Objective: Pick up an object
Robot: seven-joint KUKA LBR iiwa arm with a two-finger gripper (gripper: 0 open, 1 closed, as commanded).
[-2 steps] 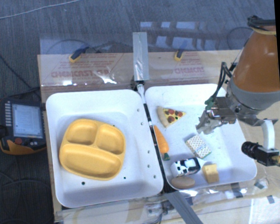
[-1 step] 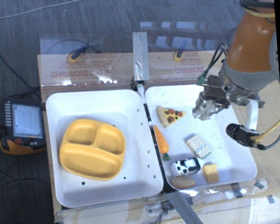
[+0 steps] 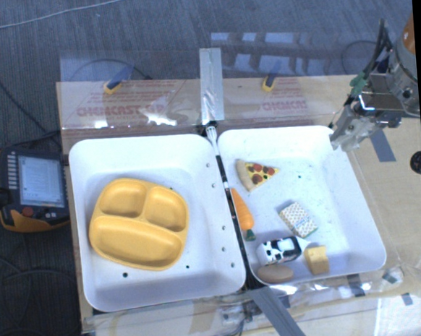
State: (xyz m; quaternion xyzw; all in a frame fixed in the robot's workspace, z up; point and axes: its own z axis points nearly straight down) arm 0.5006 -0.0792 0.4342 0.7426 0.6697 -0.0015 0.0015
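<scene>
The arm comes in at the upper right of the frame, and its gripper hangs over the top right corner of the right bin, right about at the rim; from here I can't tell whether it is spread or closed, and nothing shows in it. Every candidate to pick sits in that right bin. A toy pizza slice lies near the upper middle, with bare white floor around it, so that looks like the easiest reach. A toy carrot lies along the left wall, hard by the divider between the bins, which would likely crowd a finger on that side. Lower down, a speckled block sits alone in the middle, tilted. Along the bottom edge things bunch up: a black-and-white toy cow, a brown oval piece just under it, a yellow cheese-like cube beside them. That cluster looks awkward, close to the bottom wall. Over in the left bin, a yellow divided plate takes up the middle. At the far left edge of the frame, a pendant with a screen rests on the carpet.
</scene>
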